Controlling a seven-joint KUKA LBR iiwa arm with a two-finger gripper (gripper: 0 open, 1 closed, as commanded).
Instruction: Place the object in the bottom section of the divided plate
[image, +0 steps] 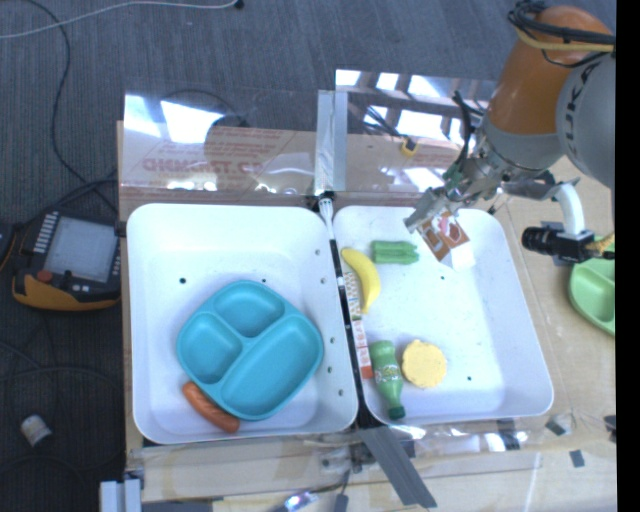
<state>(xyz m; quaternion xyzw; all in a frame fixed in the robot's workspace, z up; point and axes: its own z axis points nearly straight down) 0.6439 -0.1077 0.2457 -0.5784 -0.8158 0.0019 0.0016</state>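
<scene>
From above, the gripper (437, 215) hangs at the right bin's (520, 330) twelve o'clock, a small packet (443, 236) pinched between its closed fingers, lifted clear for carrying. The plate (251, 347) waits in the left bin (160, 260), its big section toward five o'clock, sausage (210, 407) beside it.
</scene>
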